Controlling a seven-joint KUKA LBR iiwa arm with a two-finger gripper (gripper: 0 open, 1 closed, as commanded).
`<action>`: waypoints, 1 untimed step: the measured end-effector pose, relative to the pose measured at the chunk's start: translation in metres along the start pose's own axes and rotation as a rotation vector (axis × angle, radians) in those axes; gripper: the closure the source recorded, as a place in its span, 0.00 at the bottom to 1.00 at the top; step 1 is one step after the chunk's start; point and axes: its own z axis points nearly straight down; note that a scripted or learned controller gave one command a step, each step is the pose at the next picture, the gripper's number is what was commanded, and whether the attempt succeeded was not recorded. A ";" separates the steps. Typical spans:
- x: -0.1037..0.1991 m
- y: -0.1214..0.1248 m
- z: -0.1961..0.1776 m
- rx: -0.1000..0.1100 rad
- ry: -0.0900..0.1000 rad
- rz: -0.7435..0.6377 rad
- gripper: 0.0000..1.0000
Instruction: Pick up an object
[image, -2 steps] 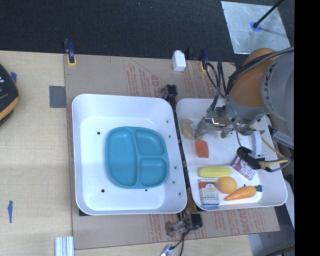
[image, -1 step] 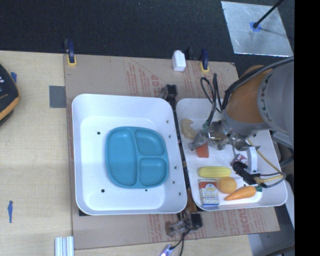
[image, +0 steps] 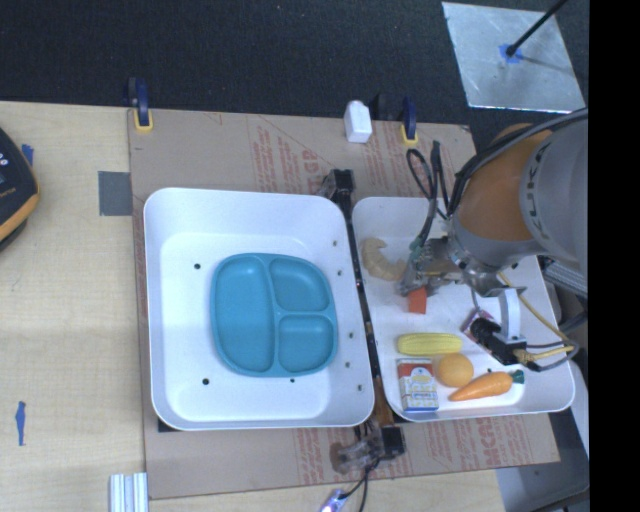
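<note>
Even, bright overhead light washes my bench, and the left white bin (image: 170, 330) glares enough to lose detail on its floor around the blue divided plate (image: 272, 314). Soft shadows pool under my arm (image: 520, 190) toward 3 o'clock. The frame is slightly soft and grainy, with the dark floor (image: 250, 45) at 12 o'clock nearly featureless.

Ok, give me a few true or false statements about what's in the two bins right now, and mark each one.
1. The blue divided plate lies in the left bin. True.
2. The carrot lies in the left bin. False: it lies in the right bin, near its front edge.
3. The corn cob lies beside the orange ball. True.
4. The arm reaches over the left bin. False: it is over the right bin.
5. The small carton stands on the plate. False: it lies in the right bin.
</note>
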 end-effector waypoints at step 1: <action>0.063 -0.015 -0.089 0.001 0.005 0.002 1.00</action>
